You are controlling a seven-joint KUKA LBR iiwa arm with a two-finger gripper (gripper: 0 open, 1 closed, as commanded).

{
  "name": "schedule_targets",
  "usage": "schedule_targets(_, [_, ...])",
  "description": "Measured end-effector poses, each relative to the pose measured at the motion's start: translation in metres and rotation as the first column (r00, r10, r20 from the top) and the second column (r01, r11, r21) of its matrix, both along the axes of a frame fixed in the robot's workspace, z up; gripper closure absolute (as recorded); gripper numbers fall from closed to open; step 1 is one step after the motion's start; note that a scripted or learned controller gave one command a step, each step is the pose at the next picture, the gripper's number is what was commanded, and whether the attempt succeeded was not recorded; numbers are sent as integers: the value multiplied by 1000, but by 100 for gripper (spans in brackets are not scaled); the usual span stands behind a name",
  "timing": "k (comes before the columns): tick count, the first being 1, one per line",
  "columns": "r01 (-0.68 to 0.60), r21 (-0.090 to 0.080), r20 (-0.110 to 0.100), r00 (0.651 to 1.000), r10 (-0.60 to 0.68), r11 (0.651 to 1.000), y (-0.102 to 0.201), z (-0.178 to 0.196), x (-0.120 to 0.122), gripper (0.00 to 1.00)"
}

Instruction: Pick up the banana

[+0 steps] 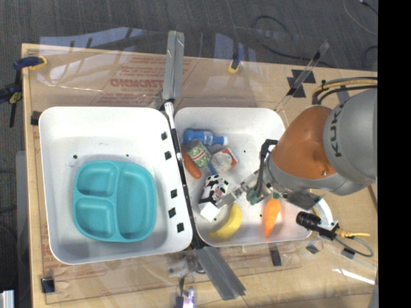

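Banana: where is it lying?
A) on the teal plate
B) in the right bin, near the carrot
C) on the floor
B, the banana lies at the near edge of the right bin, with the carrot just to its right; the teal plate is in the other bin.

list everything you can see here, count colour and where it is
bins: 2, white, side by side on the bench
divided plate: 1, teal, in the left bin
banana: 1, yellow, near front edge of the right bin
carrot: 1, orange, right bin, to the right of the banana
bottle: 1, blue, back of the right bin
black-and-white item: 1, right bin, just behind the banana; cannot tell what it is
other small packages: a few, mixed red, green and white, right bin between bottle and banana
bench: 1, tan, under both bins
arm: 1, grey with orange band, over the right bin's right side
gripper: 1, dark, above the banana and carrot
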State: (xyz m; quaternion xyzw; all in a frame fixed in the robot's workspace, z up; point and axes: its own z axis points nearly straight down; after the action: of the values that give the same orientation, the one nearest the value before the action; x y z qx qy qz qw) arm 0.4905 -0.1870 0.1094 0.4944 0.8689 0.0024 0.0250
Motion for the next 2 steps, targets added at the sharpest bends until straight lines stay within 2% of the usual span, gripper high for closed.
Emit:
schedule_targets(1, [-25,-3,-2,1000,25,1000,-1,0,-1,0])
schedule_targets(2, [-111,21,-47,993,112,994,12,-20,-13,0])
